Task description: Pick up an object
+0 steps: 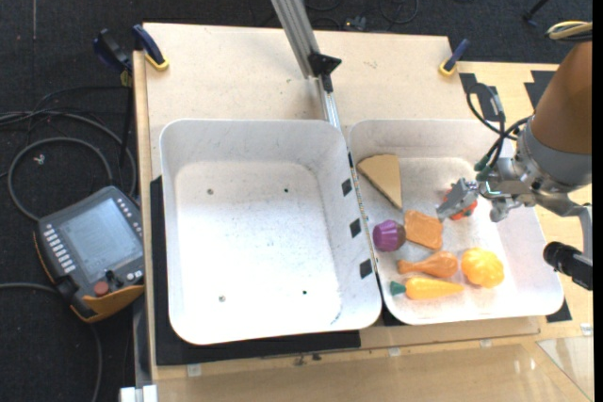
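Two shallow white bins are set side by side on the worktop. The left bin is the bigger one. A few tiny dark specks are seen on its floor.

The toy foods are kept in the right bin. A tan wedge is laid near the back, close to the wall shared by the two bins. A small purple piece is placed in front of the wedge, just beside an orange flat piece. A brown drumstick-shaped piece is found in front of those. An orange carrot with a green tip is laid nearest the front wall. A yellow round piece is placed just to the right of the carrot and the drumstick-shaped piece.

The gripper is reached in from the right and is held over the right bin, above the orange flat piece and behind the yellow round piece. Something small and red is seen at its tip. It cannot be told whether the gripper is spread or pressed together.

A grey pendant is left on the floor to the left.
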`<state>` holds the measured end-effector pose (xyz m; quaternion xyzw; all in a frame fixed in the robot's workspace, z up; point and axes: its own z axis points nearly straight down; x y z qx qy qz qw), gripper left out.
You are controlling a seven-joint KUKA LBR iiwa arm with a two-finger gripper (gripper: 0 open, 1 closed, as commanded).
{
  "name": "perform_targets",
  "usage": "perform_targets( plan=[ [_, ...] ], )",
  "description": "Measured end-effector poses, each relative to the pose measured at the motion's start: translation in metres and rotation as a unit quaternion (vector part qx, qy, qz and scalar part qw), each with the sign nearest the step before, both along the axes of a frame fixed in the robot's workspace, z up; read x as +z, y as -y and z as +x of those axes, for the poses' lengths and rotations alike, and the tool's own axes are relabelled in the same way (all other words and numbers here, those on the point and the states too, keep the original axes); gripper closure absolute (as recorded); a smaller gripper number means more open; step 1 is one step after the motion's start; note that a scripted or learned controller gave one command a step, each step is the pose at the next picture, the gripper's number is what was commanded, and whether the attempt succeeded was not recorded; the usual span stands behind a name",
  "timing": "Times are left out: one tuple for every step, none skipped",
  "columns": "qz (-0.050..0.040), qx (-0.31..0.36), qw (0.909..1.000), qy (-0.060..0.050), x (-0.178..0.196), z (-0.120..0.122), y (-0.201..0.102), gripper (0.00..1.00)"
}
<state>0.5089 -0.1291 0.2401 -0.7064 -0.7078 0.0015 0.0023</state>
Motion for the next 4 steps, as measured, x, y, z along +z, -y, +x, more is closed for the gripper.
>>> perform_targets(
  plan=[
    [-0.0005, -0.001, 1.0000, 0.002, 0.002, 0.001, 0.000, 0.00],
    [0.0002, -0.001, 1.0000, -0.001, -0.061, -0.001, -0.006, 0.00],
    [0.0003, -0.001, 1.0000, 0.000, -0.105, -0.002, -0.010, 0.00],
    [-0.0007, -0.001, 1.0000, 0.003, -0.145, -0.002, -0.010, 0.00]
  ],
)
